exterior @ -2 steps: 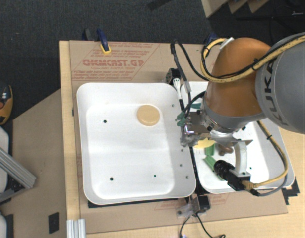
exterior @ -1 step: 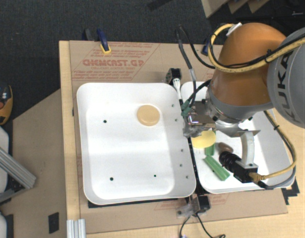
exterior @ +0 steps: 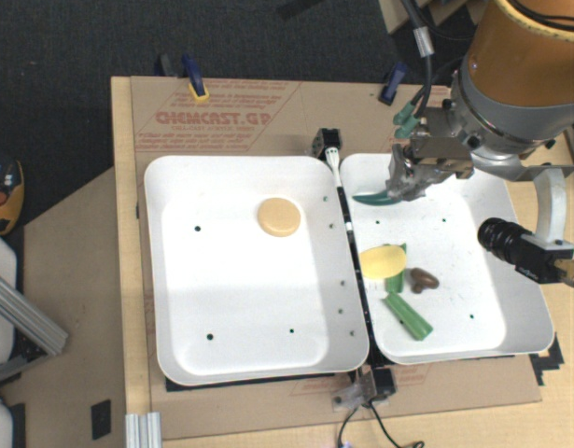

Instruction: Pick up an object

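Note:
My gripper (exterior: 399,189) hangs over the far left part of the right bin (exterior: 473,339). It is shut on a thin teal curved object (exterior: 370,197) that sticks out to the left from between its fingertips. Lower in the same bin lie a yellow lump (exterior: 383,261), a small brown piece (exterior: 422,281) and a green stick (exterior: 407,314), close together near the bin's left wall. A round tan disc (exterior: 279,217) rests alone in the left bin (exterior: 175,343).
A black divider (exterior: 350,250) runs between the two bins. A black cylindrical part (exterior: 512,243) juts over the right bin's right side. Blue clamps (exterior: 193,75) sit on the cardboard base at the back.

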Tool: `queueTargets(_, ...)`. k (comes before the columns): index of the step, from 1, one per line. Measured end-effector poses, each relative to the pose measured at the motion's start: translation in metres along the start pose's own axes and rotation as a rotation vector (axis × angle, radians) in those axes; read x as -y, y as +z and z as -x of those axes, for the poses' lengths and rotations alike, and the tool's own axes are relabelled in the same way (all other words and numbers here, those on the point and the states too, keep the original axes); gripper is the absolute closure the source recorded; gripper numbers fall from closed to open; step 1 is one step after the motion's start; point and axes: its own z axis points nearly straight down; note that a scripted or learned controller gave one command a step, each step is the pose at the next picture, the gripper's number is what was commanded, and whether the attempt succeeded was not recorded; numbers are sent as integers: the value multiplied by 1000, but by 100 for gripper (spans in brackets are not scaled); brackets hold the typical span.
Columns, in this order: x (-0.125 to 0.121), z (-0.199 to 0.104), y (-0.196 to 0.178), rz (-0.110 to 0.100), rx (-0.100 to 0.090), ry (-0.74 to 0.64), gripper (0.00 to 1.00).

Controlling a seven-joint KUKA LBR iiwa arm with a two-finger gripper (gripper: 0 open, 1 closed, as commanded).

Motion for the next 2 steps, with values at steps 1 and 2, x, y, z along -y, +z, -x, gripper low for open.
queueTargets(1, 4, 7, 100, -28, 5, 4, 100)
queueTargets(2, -11, -45, 49, -12, 1, -4, 100)
